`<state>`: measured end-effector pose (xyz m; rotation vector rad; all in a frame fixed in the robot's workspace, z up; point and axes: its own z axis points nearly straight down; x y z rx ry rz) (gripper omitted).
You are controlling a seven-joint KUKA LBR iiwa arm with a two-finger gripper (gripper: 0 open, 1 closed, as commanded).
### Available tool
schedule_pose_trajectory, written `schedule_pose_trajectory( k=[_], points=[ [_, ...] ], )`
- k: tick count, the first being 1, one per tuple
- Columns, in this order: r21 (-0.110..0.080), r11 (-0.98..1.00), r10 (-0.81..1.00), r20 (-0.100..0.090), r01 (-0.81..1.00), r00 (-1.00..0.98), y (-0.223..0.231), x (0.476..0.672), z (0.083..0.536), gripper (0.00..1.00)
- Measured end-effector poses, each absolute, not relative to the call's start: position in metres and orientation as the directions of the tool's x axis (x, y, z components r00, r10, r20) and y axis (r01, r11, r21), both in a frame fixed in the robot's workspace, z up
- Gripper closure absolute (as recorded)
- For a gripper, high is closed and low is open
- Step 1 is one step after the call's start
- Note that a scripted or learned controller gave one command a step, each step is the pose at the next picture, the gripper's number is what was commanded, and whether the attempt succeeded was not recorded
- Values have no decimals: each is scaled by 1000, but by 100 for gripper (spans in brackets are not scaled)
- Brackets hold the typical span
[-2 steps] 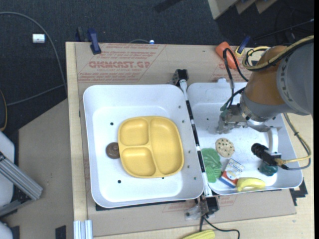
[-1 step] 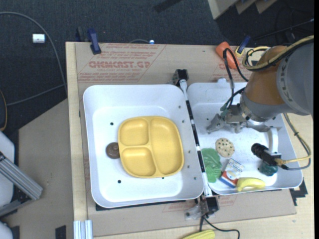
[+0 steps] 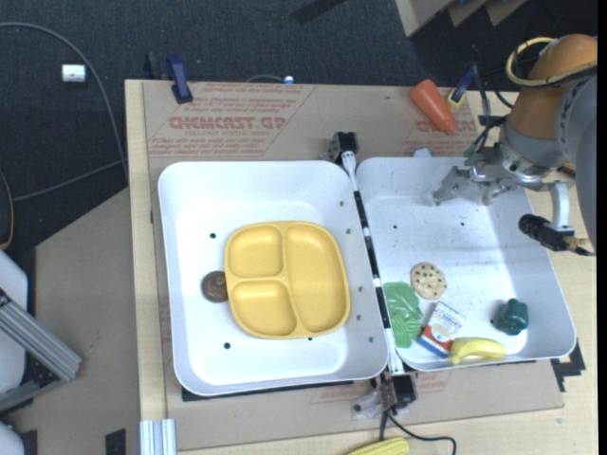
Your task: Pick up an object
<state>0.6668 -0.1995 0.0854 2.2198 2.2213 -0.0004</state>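
Observation:
My gripper hangs over the far part of the right bin, open, with nothing between its fingers. Near the front of that bin lie a speckled cookie, a flat green piece, a small white and red packet, a yellow banana and a dark green object. All of them sit well in front of the gripper, apart from it.
The left bin holds a yellow divided plate with a brown disc at its left edge. An orange object and a blue clamp rest on the bench behind the bins. The arm's wrist stands at the far right.

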Motion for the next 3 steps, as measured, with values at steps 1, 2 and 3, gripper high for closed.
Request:
schedule_pose_trajectory(
  k=[1,2,3],
  points=[
    [-2,0,1000,1,1000,0,-116,566,84,0],
    [2,0,1000,-2,1000,0,-224,605,127,0],
    [1,1,1000,1,1000,-1,-159,510,86,0]
  ],
)
